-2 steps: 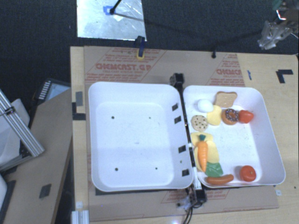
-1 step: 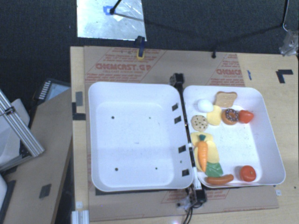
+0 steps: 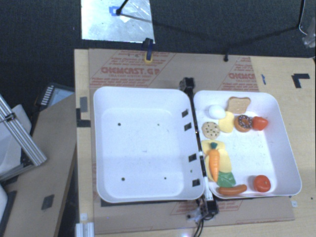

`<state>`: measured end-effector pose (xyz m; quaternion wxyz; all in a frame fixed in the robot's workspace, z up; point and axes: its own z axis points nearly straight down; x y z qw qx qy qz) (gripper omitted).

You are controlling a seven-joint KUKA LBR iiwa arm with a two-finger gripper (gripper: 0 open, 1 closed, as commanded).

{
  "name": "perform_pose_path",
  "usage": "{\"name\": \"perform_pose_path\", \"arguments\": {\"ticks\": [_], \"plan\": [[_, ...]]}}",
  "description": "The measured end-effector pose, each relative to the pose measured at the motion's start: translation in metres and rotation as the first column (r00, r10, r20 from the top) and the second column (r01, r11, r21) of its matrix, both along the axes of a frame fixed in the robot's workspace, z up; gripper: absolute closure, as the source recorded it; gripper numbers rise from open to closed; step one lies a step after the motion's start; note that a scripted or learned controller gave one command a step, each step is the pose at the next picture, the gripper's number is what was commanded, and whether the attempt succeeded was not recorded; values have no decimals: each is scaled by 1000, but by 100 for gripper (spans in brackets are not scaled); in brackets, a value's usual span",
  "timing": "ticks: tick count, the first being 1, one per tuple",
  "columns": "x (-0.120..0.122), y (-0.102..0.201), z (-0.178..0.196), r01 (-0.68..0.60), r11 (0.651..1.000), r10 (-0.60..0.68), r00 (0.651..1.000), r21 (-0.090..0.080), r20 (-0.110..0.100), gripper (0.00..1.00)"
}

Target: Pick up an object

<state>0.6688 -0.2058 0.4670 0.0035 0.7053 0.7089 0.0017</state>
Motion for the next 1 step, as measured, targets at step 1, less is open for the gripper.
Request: {"name": "perform_pose_path", "arguments": {"ticks": [1], "plan": [[0, 0, 40, 0, 1000, 0, 1000, 0, 0, 100]]}}
